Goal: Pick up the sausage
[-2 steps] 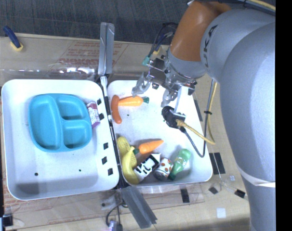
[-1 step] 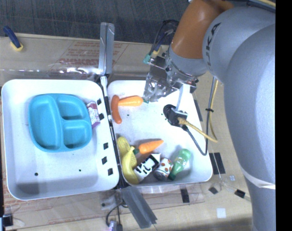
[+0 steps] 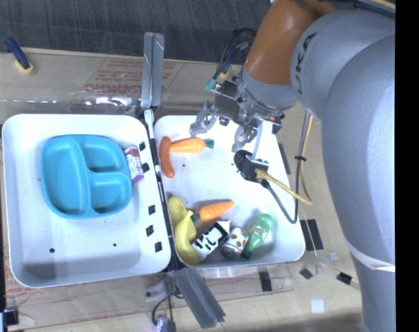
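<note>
The sausage (image 3: 166, 157) is a short red-orange link lying lengthwise against the left wall of the right bin (image 3: 216, 175), near its back. An orange carrot (image 3: 188, 145) with a green tip lies crosswise, touching the sausage's upper end. My gripper (image 3: 222, 131) hovers over the back of the right bin, just right of and beyond that carrot. It is open, its two fingers spread wide, and nothing sits between them. The sausage is roughly one finger-span to the left of the left fingertip (image 3: 200, 125).
A second carrot (image 3: 213, 209), a yellow banana (image 3: 182, 236), a black-and-white box (image 3: 211, 239), a small can (image 3: 235, 243) and a green bottle (image 3: 259, 234) crowd the right bin's front. The left bin (image 3: 30, 241) holds a blue divided tray (image 3: 85, 173) and a small purple packet (image 3: 133, 163).
</note>
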Tool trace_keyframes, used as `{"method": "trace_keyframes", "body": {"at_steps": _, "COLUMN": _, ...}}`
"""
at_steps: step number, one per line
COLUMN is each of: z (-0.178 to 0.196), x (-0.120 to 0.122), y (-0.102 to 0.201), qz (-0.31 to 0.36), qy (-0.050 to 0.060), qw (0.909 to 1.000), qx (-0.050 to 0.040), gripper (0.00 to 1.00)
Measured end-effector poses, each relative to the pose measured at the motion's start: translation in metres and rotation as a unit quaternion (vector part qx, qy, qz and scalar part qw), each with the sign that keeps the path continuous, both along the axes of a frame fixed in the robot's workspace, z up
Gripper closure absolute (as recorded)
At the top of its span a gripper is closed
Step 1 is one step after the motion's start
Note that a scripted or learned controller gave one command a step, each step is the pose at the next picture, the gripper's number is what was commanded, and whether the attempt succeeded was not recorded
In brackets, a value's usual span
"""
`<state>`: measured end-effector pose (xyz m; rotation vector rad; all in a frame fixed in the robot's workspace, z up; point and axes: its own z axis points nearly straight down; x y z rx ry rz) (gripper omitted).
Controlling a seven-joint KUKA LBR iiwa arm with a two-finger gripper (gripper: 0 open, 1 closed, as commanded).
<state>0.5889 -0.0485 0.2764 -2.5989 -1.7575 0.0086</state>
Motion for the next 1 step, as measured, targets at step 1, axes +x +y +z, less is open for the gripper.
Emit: {"method": "trace_keyframes", "body": {"at_steps": 1, "z": -0.0856, "x": 0.0001, "y": 0.0718, "qz": 0.091, "qy": -0.001, "qw": 0.9959, "qx": 0.0003, "gripper": 0.0}}
